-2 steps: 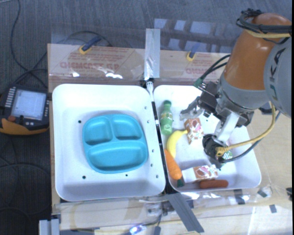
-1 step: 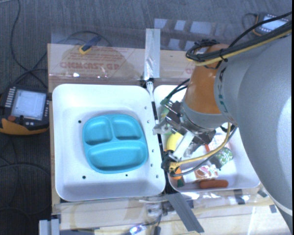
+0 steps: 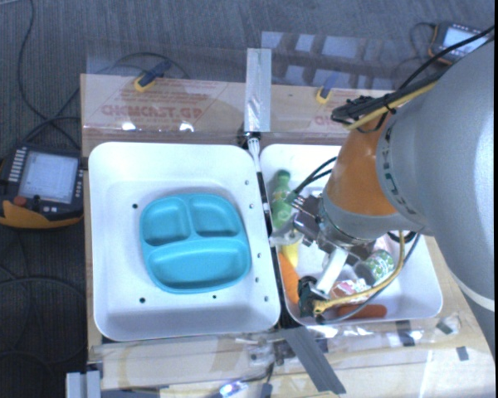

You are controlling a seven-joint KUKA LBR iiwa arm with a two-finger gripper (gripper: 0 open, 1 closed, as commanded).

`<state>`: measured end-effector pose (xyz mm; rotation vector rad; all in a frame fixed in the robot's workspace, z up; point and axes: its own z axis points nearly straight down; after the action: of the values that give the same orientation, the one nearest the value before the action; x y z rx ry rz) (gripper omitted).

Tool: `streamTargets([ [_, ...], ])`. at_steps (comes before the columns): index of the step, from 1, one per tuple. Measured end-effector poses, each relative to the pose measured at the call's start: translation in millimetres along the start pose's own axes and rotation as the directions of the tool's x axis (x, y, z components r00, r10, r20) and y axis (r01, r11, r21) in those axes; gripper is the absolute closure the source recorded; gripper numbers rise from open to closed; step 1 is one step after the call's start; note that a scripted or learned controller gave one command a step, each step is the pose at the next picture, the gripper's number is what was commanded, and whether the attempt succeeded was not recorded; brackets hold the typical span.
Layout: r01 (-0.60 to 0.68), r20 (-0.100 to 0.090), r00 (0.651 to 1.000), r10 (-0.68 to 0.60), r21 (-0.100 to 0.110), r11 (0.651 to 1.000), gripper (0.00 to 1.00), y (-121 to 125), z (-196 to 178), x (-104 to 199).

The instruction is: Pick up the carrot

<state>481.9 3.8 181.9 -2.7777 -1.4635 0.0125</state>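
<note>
Carrot (image 3: 290,282) lies along the right bin's (image 3: 432,293) left wall, green thing (image 3: 280,189) behind it, arm (image 3: 373,181) crowding over the bin. Can't tell whether the jaws are spread.

The left white bin (image 3: 120,305) holds a blue three-compartment tray (image 3: 195,247) at its centre; in the right white bin (image 3: 423,297) a green object (image 3: 279,186) lies at ten o'clock, just beside the left wall; a round green-and-white thing (image 3: 381,264) sits toward four o'clock; a handheld control pendant (image 3: 37,187) rests on the carpet (image 3: 33,56), at nine o'clock of the worktop (image 3: 174,106).
</note>
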Motion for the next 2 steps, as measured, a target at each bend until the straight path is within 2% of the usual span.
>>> streamTargets([
  [1, 0.001, 0.004, 1.0, -0.001, 0.006, 1.0, 1.0, -1.3, -7.3, -0.4],
  [2, 0.174, 0.0, 0.985, -0.174, 0.0, 0.985, 1.0, -52.0, -0.1, 75.8],
])
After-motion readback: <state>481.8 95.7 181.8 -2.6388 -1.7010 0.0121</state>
